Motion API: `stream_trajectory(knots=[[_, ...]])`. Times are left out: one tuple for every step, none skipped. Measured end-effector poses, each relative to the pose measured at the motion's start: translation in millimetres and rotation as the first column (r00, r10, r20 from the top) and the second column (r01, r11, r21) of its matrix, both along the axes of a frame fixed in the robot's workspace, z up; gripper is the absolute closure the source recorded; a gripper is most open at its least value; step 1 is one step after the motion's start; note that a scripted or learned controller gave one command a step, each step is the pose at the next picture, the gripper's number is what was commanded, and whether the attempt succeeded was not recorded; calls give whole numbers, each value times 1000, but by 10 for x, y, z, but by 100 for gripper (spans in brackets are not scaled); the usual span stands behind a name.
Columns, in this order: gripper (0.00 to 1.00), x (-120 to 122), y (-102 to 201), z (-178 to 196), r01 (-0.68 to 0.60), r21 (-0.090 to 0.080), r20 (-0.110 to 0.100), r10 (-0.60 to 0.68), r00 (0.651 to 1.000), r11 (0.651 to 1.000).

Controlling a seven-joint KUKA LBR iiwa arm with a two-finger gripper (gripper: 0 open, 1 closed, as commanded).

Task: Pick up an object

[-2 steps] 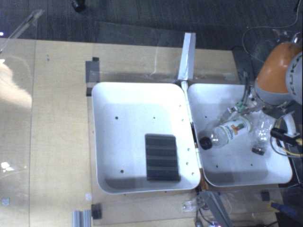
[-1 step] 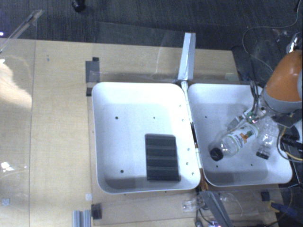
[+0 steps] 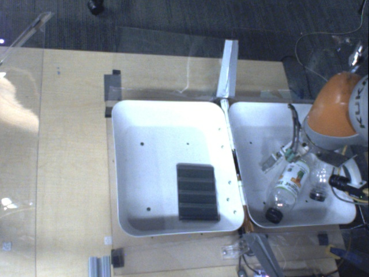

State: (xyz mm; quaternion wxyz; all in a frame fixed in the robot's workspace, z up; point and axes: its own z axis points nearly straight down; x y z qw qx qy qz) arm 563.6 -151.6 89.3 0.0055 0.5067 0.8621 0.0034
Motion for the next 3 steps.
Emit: stream_trajectory(knots=[[0,156,-132,-5,46,-1,-1,-46,999,999],[0,-238,-384,6,-60,-4,4,60,998,998],[0,-690,-483,14,-152,-7,9,152,988,988]])
